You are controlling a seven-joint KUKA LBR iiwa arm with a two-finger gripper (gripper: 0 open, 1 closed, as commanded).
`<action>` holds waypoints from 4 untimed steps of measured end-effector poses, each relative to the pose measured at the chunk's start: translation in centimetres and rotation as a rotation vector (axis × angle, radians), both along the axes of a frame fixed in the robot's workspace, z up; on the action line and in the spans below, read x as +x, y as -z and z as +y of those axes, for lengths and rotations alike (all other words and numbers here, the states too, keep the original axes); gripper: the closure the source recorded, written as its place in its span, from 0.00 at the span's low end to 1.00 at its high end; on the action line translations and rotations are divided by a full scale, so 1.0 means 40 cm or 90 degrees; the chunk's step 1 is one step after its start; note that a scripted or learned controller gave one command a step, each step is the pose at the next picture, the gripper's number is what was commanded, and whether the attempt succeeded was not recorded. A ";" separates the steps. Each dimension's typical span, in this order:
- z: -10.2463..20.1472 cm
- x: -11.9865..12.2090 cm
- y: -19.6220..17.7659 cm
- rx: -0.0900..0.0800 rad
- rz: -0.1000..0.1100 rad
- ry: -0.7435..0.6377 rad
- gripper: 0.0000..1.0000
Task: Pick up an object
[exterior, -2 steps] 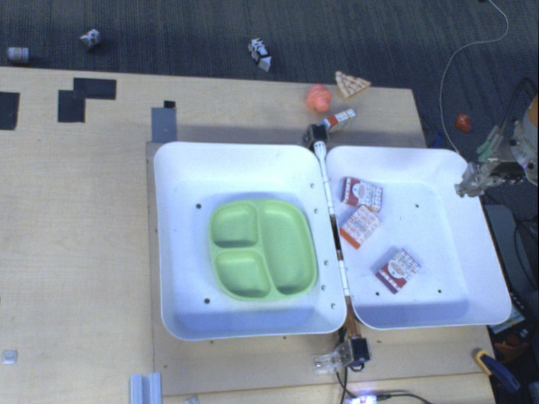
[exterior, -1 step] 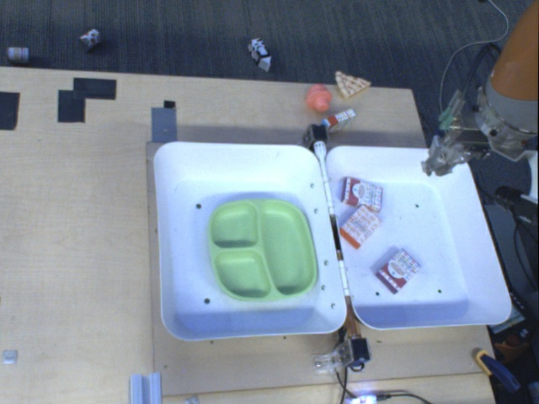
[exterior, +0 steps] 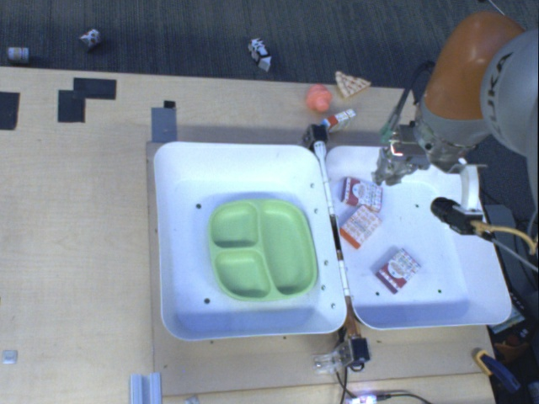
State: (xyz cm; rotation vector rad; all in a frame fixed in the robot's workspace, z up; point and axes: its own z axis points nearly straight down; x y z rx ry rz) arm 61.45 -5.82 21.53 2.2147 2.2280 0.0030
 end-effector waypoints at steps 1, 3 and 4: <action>-0.145 0.076 0.019 -0.002 -0.001 0.003 1.00; -0.140 0.083 -0.038 -0.002 -0.008 -0.004 1.00; -0.142 -0.175 -0.119 -0.001 -0.001 0.003 1.00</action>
